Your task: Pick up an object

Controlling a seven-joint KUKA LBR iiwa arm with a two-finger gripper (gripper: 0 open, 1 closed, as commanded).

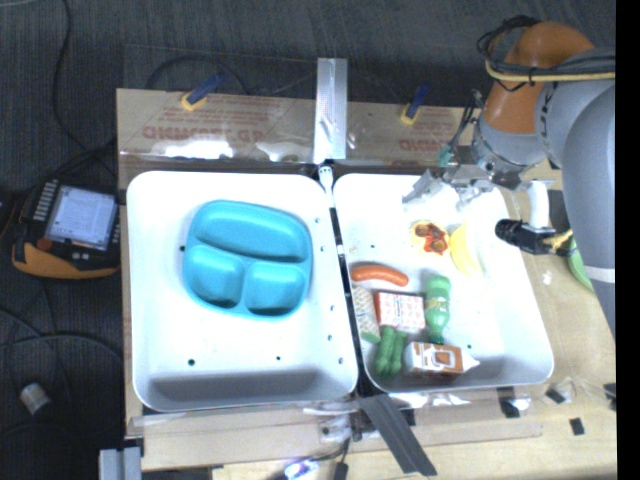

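Down on the brown worktop (pixel 240 128) sit two white bins. The left bin (pixel 160 348) has a blue tray (pixel 246 258). The right bin (pixel 520 318) has toy food (pixel 410 313). The fingers (pixel 447 190) hang spread apart above it, holding nothing. Dark carpet (pixel 60 68) lies around.

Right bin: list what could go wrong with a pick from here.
1. The gripper hangs over the right bin's far end, above the small red and yellow piece and banana; closing there might catch both or neither.
2. The hot dog, cracker box, green bottle and carton lie packed together, so fingers could nudge neighbours.
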